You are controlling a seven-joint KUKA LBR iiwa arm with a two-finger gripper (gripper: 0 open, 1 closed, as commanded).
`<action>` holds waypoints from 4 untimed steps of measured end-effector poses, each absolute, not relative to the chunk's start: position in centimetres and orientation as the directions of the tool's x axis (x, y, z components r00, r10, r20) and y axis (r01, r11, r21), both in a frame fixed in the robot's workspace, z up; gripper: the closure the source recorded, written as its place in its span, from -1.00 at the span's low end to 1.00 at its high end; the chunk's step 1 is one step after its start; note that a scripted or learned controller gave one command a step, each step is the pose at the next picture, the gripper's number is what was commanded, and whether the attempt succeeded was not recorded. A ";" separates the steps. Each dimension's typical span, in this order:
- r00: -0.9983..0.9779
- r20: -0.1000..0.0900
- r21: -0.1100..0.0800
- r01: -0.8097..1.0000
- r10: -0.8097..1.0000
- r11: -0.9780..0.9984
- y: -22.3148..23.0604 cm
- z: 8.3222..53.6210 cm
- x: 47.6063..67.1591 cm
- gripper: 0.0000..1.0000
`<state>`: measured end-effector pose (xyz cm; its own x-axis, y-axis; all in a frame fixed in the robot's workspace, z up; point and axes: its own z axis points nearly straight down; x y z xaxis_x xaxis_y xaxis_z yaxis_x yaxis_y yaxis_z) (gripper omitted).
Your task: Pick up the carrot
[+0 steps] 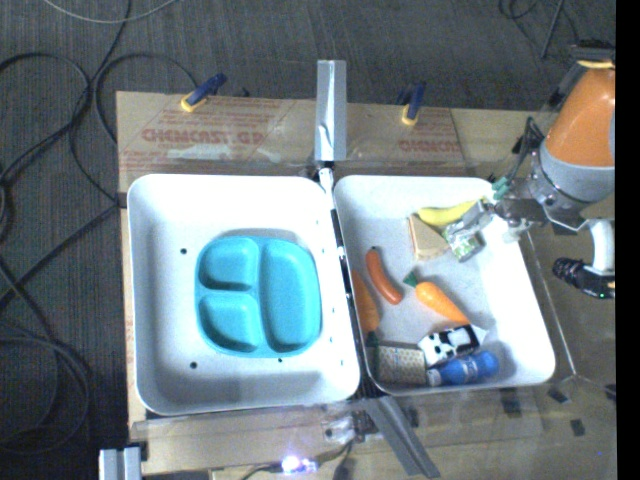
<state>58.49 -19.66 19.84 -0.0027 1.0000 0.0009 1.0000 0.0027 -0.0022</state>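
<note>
Gripper (468, 236): over right bin's (535, 313) far-right rim, finger state unclear. Carrot (441, 303): below-left of it, bare floor around, long axis diagonal, green top toward upper left.

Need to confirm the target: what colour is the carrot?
Orange with a green top, the carrot lies in the right bin, camera view.
</note>
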 end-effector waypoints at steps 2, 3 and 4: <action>0.030 0.001 -0.001 1.000 1.000 -0.030 -19.9 10.7 54.4 -1.00; 0.066 0.001 -0.002 0.998 0.998 -0.066 -15.5 12.9 55.1 -1.00; 0.050 -0.002 0.007 0.999 0.999 -0.050 -15.6 8.9 54.3 -1.00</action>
